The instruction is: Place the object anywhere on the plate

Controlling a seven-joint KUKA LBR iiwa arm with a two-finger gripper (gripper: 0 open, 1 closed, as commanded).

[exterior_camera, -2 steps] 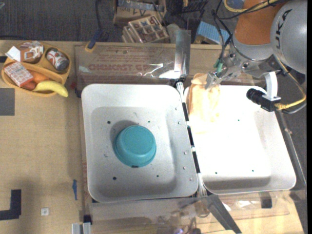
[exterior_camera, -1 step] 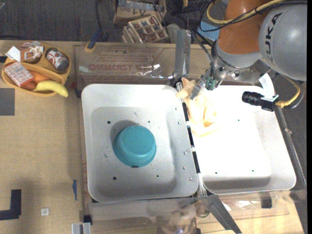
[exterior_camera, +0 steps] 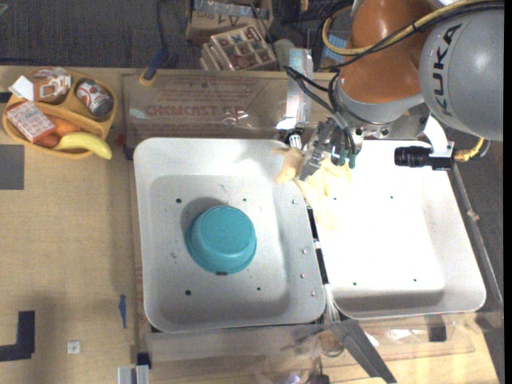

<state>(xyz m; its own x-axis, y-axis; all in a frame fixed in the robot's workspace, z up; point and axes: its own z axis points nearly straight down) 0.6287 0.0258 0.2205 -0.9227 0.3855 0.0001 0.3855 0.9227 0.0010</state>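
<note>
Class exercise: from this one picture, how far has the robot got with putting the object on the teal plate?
Done: nothing shows on the teal plate, which sits alone in the left bin. In hand: the gripper hangs over the seam between the bins with a pale yellowish object at its fingertips; whether it is truly gripped is unclear. Left: carrying that object over and setting it on the plate.
</note>
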